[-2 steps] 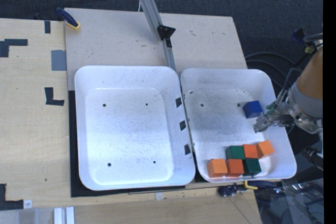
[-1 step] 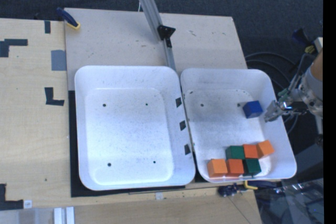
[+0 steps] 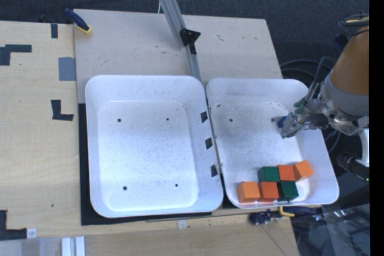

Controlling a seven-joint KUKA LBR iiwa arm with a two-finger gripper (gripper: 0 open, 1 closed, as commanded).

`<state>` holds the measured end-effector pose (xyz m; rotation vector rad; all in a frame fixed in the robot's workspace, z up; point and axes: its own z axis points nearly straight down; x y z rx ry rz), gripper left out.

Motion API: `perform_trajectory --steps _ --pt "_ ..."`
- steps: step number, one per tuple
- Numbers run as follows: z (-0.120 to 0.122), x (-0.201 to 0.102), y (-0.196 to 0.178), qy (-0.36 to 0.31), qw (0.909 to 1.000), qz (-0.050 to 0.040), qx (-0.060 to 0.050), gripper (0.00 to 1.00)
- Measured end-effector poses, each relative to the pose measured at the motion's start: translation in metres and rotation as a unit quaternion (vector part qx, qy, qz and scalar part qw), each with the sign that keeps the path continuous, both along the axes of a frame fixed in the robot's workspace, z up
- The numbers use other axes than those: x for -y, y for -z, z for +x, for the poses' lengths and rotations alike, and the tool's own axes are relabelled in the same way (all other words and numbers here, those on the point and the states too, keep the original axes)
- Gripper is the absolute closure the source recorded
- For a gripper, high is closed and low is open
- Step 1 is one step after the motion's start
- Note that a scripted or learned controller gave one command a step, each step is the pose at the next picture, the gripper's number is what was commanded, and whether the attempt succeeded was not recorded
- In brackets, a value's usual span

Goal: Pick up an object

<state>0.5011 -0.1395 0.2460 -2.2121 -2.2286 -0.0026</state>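
In the right bin (image 3: 240, 129), several orange and green blocks lie bunched at the near edge: an orange block (image 3: 248, 190) at the left, another orange one (image 3: 269, 190), a green block (image 3: 269, 174), a dark green block (image 3: 288, 190), and an orange block (image 3: 303, 169) at the right. My gripper (image 3: 290, 126) hangs over the bin's right side, well behind the blocks and apart from them. A small blue-grey shape shows at its tip; what it is I cannot make out.
The left bin (image 3: 147, 141) lies beside the right one. A slanted metal pole (image 3: 171, 3) rises from behind the bins. A blue and yellow tool (image 3: 78, 20) rests on the bench at the far left. Cables run to the right of the bins.
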Motion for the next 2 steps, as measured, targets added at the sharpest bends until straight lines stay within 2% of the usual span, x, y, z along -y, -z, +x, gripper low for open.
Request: perform_trajectory --steps 1,2 --pt "-0.002 -0.059 -0.005 0.000 1.0000 0.0000 0.000 1.00" --pt "0.003 -0.113 0.010 0.000 1.0000 -0.0004 -0.002 1.00"
